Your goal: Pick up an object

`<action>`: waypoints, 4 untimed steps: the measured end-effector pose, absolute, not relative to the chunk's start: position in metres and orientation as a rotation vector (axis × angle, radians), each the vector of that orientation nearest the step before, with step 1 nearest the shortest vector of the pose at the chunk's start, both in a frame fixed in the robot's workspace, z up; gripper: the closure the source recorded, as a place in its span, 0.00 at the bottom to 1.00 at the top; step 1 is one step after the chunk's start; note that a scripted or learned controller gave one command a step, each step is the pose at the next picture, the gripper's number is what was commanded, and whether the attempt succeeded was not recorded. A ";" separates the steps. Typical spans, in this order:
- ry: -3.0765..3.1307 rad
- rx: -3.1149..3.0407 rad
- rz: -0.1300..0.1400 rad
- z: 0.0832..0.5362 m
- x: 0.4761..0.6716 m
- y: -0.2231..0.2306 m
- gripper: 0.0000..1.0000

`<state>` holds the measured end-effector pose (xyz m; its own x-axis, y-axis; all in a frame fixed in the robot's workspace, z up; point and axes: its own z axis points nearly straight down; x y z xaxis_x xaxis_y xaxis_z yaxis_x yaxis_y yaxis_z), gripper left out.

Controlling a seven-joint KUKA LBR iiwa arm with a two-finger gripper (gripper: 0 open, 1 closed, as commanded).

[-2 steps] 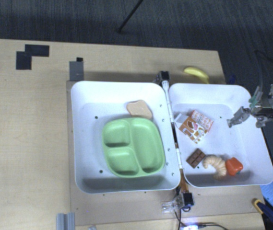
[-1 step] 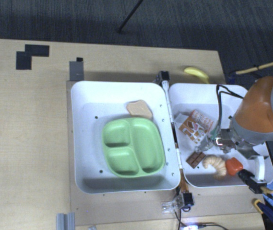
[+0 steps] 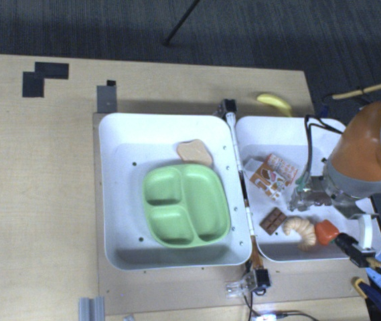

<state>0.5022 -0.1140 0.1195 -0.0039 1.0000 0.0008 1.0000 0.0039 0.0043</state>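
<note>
At the near edge of the right bin (image 3: 265,254), a croissant (image 3: 301,228) is seen lying against the front wall, with a red-orange piece (image 3: 326,232) touching it on the right and a brown chocolate bar (image 3: 272,220) just beside it on the left. The gripper (image 3: 302,200) is set low over this bin, just behind the croissant and apart from it; the croissant is not between the fingers. Whether the jaws are open or shut cannot be told, and nothing can be seen held in them. Just left of the gripper and behind the chocolate bar, a printed snack packet (image 3: 272,173) is laid flat on the bin floor. The grey wrist with its orange band (image 3: 367,147) is seen right of the croissant and farther back, covering the bin's right side. Left of the croissant, across the divider, the left bin (image 3: 120,179) bears a green compartment tray (image 3: 185,204), and a tan slice (image 3: 195,152) is rested at the tray's far edge. Farthest from the croissant, beyond the bins' far rims, a yellow banana (image 3: 274,102) is laid on the bench (image 3: 36,199).
</note>
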 end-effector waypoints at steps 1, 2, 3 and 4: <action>2.224 2.215 0.005 0.119 0.502 -0.114 0.00; 2.223 2.214 0.007 0.086 0.536 -0.082 0.00; 2.222 2.210 0.012 0.098 0.538 -0.082 1.00; 2.231 2.217 -0.004 0.117 0.651 -0.125 1.00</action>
<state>0.6515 -0.1247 0.1169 -0.0063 1.0000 0.0010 1.0000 0.0063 -0.0050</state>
